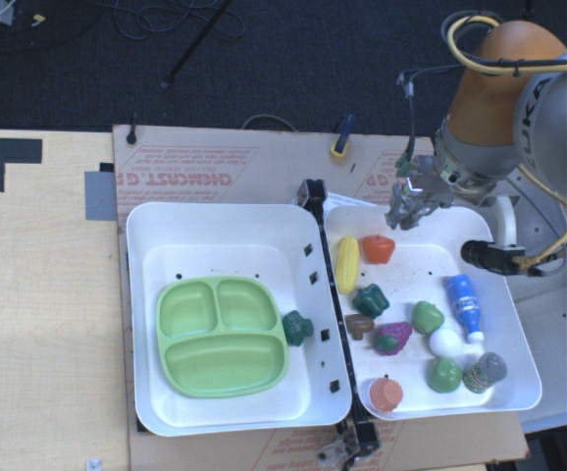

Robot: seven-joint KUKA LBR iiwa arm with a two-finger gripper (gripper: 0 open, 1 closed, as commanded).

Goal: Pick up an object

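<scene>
The peach-coloured round piece (386,393) lies nearest the camera, at the near edge of the right bin (519,386), and I place everything else from the yellow corn cob (346,264) that lies along that bin's left wall. The peach piece is well toward the camera from the corn. Just right of the corn sits a red-orange pepper (378,249), close to it but not touching. Toward the camera from the corn come a dark green leafy piece (370,300), a small brown piece (359,326) and a purple piece (392,338), bunched together. Further right of the corn are a green rounded piece (427,316), a white ball (444,342), another green piece (444,375), a grey-and-green lump (484,371) and a blue bottle (464,306) lying along the bin's right side.

Left of the corn, across the divider, the left bin (151,253) holds a light green sectioned plate (222,349), with a dark green toy (296,328) touching the plate's right edge.

My gripper (407,208) hangs above the far edge of the right bin, beyond the corn and pepper and a little to their right, apart from every object. Nothing is between its fingers; how wide they stand I cannot tell at this angle.
</scene>
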